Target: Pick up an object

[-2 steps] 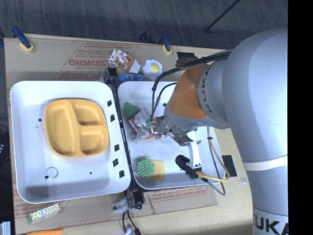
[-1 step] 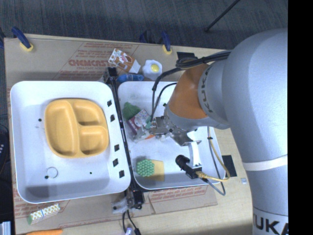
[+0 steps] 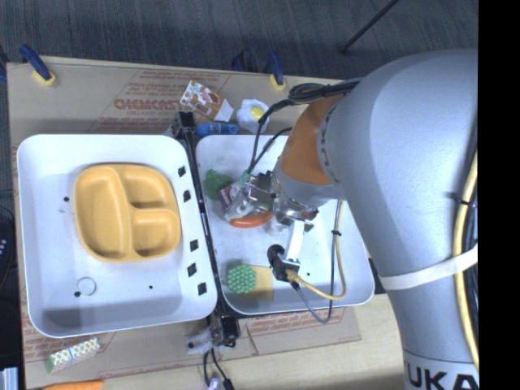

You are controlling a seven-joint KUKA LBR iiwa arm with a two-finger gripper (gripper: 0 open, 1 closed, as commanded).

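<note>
Camera view, jaws (image 3: 244, 197) low in right bin (image 3: 353, 287), opening hidden

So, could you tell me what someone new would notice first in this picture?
Most likely the big grey arm with its orange band, reaching in from the right over the right bin. Next, the yellow divided tray lying in the left bin. Then the small clutter under the wrist in the right bin: a green scrubber on a yellow sponge and an orange piece.
</note>
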